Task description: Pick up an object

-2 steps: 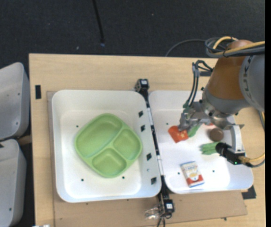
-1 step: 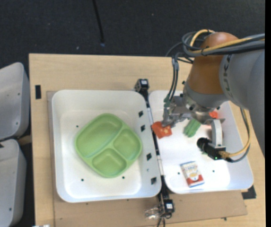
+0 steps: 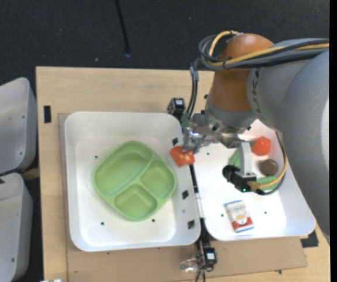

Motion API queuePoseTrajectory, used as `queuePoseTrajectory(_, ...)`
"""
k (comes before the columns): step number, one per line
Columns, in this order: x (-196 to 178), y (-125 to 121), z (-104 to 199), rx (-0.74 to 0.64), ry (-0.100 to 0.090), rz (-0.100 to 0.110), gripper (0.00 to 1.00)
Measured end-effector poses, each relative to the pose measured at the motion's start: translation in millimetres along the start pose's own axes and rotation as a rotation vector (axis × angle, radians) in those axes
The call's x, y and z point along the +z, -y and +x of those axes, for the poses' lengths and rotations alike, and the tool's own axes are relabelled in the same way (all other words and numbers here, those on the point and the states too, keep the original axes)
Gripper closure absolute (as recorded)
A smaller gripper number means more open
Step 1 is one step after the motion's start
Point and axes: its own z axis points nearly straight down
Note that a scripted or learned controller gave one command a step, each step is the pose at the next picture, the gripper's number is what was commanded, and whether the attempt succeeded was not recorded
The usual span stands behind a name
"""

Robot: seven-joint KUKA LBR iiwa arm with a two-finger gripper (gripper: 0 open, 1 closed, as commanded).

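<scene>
My gripper [image 3: 186, 148] hangs over the rim between the two bins, at the right edge of the left bin [image 3: 77, 157]. It is shut on a small red-orange object [image 3: 182, 157] that sticks out below its fingers. In the right bin [image 3: 292, 213] lie an orange ball-like thing [image 3: 263, 145], a brown round thing [image 3: 269, 167], a green thing [image 3: 237, 156] partly hidden by the wrist, and a small white and red box [image 3: 237, 216].
A green divided plate [image 3: 134, 180] lies in the middle of the left bin. The grey arm and its orange band [image 3: 239, 81] cover the back of the right bin. Wooden bench [image 3: 97, 87] surrounds both bins.
</scene>
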Motion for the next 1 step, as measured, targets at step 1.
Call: queuePoseTrajectory(1,0.5,-20.9,52.9,-0.001,-0.001,-0.001,1.0)
